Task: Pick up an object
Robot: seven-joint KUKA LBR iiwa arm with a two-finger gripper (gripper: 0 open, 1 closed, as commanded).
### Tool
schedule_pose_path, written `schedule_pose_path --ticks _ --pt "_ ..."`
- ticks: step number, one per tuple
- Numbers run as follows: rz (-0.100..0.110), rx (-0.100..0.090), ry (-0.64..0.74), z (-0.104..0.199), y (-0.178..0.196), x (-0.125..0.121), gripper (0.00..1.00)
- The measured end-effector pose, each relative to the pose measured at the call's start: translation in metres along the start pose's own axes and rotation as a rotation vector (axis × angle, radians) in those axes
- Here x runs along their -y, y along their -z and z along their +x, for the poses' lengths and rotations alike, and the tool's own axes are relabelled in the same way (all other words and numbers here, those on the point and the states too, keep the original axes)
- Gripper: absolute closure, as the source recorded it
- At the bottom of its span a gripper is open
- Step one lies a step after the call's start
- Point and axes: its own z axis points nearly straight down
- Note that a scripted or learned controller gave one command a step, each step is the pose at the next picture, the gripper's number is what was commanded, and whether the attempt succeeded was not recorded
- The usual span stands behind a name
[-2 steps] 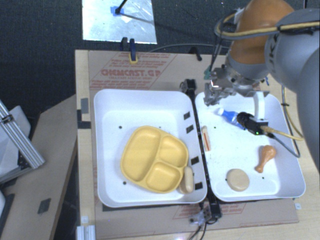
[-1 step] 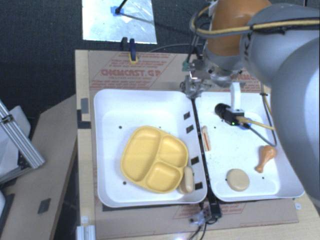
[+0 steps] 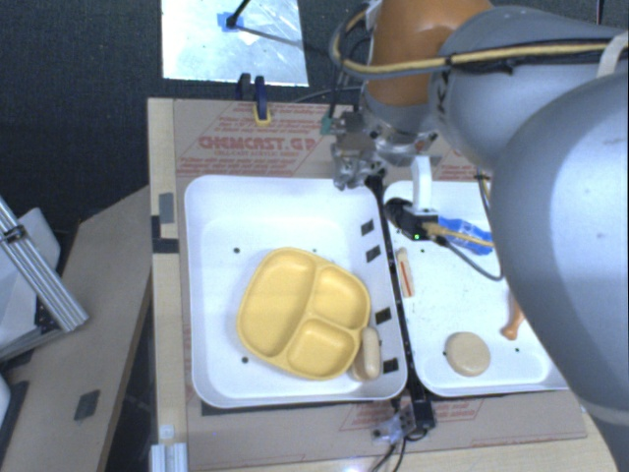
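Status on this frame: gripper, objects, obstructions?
Gripper above bins' far divider, grasping nothing visible. Yellow tray left bin; round puck right bin. Nothing blocking.

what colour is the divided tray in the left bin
Yellow, a plain pale yellow all over; the divided tray shows clearly in the camera view.

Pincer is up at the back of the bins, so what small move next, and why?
Probably bring the pincer forward and toward the right bin. It sits at the far rim near the divider, above no object, while the round tan piece lies apart from other things near that bin's front edge, an easier target than the yellow divided plate.
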Motion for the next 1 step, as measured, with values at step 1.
schedule_pose_path --ticks 1 --pt "0.000 0.002 -0.003 -0.0028 0.0006 0.0002 0.00"
